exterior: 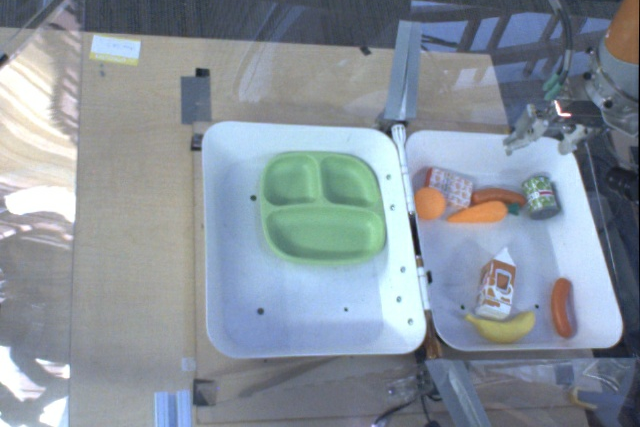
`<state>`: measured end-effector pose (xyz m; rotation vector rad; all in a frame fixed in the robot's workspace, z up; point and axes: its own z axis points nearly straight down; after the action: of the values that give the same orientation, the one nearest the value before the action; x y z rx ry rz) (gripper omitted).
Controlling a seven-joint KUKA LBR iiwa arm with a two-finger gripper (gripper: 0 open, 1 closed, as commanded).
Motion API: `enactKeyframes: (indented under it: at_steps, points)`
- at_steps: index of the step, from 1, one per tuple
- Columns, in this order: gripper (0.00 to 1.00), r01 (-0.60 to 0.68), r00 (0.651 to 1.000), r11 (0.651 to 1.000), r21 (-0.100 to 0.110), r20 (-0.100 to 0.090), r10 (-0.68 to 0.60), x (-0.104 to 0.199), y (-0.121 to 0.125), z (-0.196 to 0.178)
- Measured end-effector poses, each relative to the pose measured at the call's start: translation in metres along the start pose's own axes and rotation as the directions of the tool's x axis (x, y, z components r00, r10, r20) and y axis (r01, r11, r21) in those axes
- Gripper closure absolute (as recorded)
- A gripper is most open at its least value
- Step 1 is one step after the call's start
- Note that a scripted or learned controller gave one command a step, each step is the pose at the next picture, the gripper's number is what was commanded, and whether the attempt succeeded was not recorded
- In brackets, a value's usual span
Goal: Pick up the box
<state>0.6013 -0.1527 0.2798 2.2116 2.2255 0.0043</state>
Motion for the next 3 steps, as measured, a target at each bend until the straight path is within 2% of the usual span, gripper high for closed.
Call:
enactKeyframes:
  at_steps: [1, 2, 3]
  points:
    - [0.00, 0.119, 0.993, 0.993, 0.001, 0.000, -0.119, -0.053, -0.014, 0.122]
    - [0.00, 0.175, 0.985, 0.985, -0.006, 0.002, -0.175, -0.024, -0.037, 0.192]
    - [0.00, 0.206, 0.979, 0.979, -0.001, 0.000, -0.206, -0.011, -0.113, 0.187]
